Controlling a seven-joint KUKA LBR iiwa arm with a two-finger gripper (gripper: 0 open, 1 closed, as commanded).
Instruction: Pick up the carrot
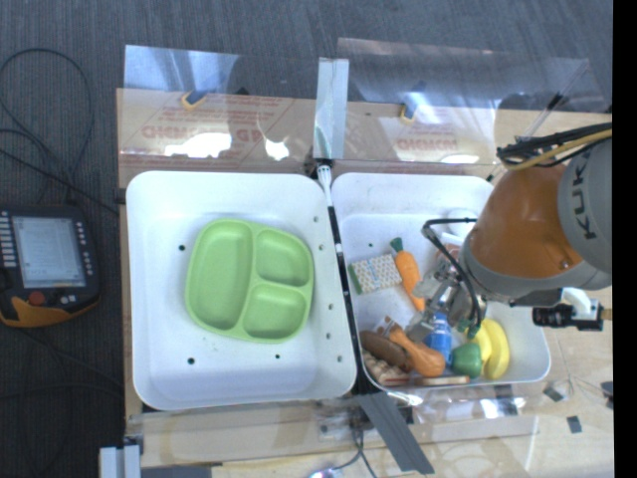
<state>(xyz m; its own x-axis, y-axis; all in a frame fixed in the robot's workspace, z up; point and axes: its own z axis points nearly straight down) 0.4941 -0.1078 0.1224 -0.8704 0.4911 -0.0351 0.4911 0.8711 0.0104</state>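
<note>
carrot (407, 272): right bin (518, 366), upper middle, beside speckled sponge (376, 273), lying free | gripper (445, 302): just right of carrot, above toy pile, finger state cannot tell | left bin (159, 366): green divided plate (251, 280)

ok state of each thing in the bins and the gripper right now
carrot: lying loose in the right bin, beside the gripper, not held
gripper: low over the right bin, fingers hard to read
green tray: flat in the left bin, compartments bare
banana: lying near the right bin's front corner
</note>
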